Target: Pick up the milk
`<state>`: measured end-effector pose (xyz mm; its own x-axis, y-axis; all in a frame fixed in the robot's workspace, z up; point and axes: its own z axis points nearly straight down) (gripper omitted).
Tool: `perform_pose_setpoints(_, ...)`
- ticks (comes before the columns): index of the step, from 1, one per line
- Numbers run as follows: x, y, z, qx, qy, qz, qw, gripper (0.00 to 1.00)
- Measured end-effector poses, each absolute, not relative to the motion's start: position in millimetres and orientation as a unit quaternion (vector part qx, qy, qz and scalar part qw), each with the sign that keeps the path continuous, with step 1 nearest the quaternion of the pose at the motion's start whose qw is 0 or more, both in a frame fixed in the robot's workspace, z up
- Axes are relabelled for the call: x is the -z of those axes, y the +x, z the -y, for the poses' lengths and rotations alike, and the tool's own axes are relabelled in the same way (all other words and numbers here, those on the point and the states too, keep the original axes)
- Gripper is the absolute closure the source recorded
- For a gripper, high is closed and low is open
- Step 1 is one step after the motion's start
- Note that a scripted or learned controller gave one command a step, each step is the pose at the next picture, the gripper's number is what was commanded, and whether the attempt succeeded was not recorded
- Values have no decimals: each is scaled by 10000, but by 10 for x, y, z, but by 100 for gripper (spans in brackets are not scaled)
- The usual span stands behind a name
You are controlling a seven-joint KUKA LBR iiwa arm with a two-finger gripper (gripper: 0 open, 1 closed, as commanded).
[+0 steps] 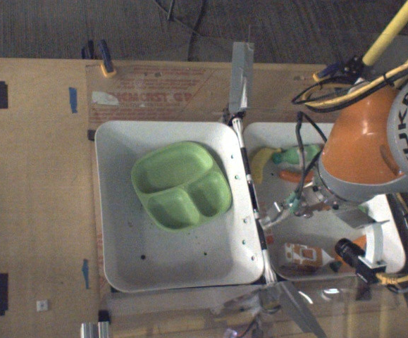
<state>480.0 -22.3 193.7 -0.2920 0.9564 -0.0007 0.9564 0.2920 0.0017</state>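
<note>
Arm (pixel 373 139) overhangs right bin (pixel 288 270) holding milk (pixel 301 254).

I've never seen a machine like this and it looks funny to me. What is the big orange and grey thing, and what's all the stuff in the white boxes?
The big orange and grey thing is a robot arm. It reaches in from the right, and the camera looks down on it from above a wooden bench.

On the bench sit two shallow white bins side by side. The left bin holds a green plate split into three sections. The right bin sits under the arm and holds toy food: a yellow banana, something green and something orange beside it, and a small carton near the front, which may be the milk the robot should pick up.

The arm's gripper, its grabbing part, hangs over the right bin. I see nothing held in it.
</note>
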Motion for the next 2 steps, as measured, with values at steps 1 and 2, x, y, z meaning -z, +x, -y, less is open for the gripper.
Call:
perform_pose_setpoints(1, -2114, 4808, 859, -4, 4539, -8911, 23, 0)
perform_pose_setpoints(2, -1845, 4797, 343, -3, 4478, -8942, -2, 0)
